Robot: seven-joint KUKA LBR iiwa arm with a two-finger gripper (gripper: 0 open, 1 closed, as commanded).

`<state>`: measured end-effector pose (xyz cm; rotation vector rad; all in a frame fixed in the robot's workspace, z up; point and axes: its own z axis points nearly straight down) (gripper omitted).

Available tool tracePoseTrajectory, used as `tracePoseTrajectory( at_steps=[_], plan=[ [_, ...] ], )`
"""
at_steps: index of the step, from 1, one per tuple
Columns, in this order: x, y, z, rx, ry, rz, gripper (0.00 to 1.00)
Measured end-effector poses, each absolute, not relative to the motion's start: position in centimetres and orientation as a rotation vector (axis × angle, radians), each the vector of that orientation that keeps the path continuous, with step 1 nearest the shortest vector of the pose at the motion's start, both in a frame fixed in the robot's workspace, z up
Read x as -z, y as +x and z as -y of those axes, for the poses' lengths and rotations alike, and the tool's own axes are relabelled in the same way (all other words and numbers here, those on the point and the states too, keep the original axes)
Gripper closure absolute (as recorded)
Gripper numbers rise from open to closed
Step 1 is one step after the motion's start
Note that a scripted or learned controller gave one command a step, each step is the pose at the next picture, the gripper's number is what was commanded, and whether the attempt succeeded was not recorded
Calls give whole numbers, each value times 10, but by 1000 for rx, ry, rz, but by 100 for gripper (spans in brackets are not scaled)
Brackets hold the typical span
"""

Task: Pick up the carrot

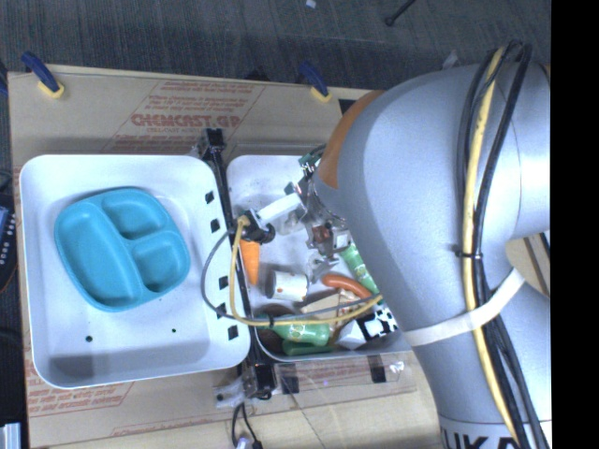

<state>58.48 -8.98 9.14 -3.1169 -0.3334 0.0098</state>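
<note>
Camera view is looking down on two white bins, and the right bin [245,178] is serving as the landmark for everything else. Inside it, near its left wall, the carrot [250,260] is lying lengthwise, its orange body tapering toward the bin's near end, probably because it rolled against the divider where the floor meets the wall. A yellow cable [231,279] is curving just beside the carrot and sweeping along the bin's near side, likely slack from the arm's wiring. The gripper [318,234] is hanging over the middle of the right bin, to the right of the carrot and apart from it; the grey arm [440,204] is covering the bin's right half. Nothing is sitting between the fingers that I can make out, and whether they are spread or closed I cannot tell in the clutter. To the left of the right bin, the left bin [37,279] is holding one blue divided tray [122,246]. Counting: two bins, one tray, one carrot, one green bottle-like item [304,337] at the right bin's near edge, and one curved orange piece [348,286] just beyond it.
</note>
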Motion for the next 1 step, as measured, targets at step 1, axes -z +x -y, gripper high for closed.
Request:
tracePoseTrajectory(
  at_steps=[1],
  plan=[
    [-91,585,90,-10,-3117,333,0]
  ],
)
